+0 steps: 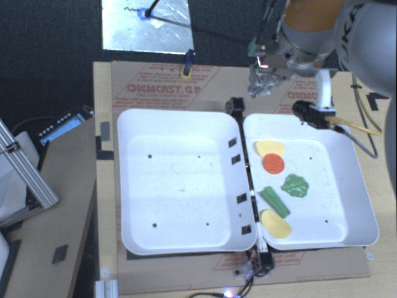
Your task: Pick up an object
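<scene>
The right bin (347,166) holds several small things along its left side: a pale yellow piece (270,148), a red-orange disc (273,164), a green leafy piece (295,185), a long green piece (273,202) and a yellow piece (276,224). My gripper (260,87) hangs high above the bench, over the far edge of the bins near the divider, apart from all of them. Nothing shows between its fingers.
The left bin (180,179) lies beside the right one, joined by black clips (236,143). A cardboard sheet (161,87) lies under both bins. A shiny metal plate (146,17) sits at the far left, and a grey rail (25,172) at the left edge.
</scene>
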Tool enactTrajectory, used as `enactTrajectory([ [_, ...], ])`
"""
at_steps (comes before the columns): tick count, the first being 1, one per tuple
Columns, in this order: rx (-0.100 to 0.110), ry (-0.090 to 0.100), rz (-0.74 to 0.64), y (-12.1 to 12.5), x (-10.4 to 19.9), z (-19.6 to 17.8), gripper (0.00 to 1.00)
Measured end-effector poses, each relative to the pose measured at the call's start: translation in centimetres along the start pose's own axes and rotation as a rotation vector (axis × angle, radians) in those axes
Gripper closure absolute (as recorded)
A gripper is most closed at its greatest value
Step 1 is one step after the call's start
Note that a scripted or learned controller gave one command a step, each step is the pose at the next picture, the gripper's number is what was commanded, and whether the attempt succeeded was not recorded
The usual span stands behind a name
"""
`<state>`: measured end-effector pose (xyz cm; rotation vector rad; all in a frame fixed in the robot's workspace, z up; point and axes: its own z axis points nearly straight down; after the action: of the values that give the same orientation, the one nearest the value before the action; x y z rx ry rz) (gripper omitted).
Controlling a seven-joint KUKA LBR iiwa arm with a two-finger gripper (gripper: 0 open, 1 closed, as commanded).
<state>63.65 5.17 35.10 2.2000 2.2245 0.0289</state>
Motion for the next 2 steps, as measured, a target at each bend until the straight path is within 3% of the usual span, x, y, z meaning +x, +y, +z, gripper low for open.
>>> enactTrajectory([
  [1,0.011,0.002,-0.002,-2.3,7.4,-7.9,1.0],
  [2,0.015,0.0,0.002,-5.7,10.5,-13.0,1.0],
])
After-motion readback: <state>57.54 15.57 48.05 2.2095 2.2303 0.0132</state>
